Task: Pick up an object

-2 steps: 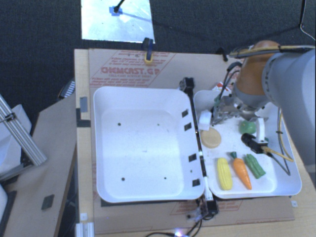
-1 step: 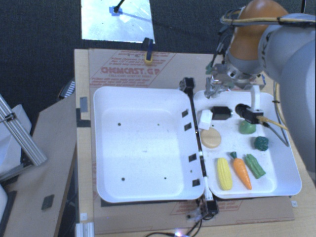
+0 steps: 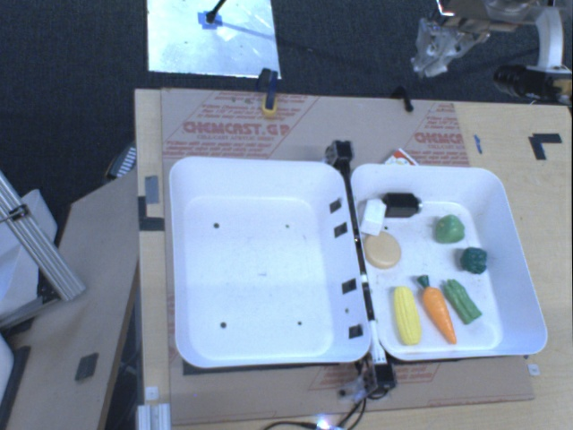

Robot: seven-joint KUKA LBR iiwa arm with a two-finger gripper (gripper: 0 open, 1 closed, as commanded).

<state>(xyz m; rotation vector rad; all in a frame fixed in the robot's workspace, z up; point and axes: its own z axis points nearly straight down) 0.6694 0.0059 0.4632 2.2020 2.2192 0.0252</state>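
Desk (image 3: 224, 119): tan board carrying two white bins.
Floor (image 3: 72, 52): dark carpet.
Pincer (image 3: 433, 50): 1 o'clock; open or closed, cannot tell.

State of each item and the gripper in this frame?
gripper: raised beyond the bins, nothing between its fingers
corn: lying flat, right bin
carrot: lying flat beside corn
green vegetable: lying flat
broccoli: resting loose
tan disc: flat
left bin: upright

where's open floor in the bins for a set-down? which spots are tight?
Left bin: floor bare wall to wall. Right bin: crowded. Black block and tan disc by the divider, green ball and broccoli mid-right, corn, carrot and cucumber along the front. Small free patch: its back right corner. Gripper sits off the bench.
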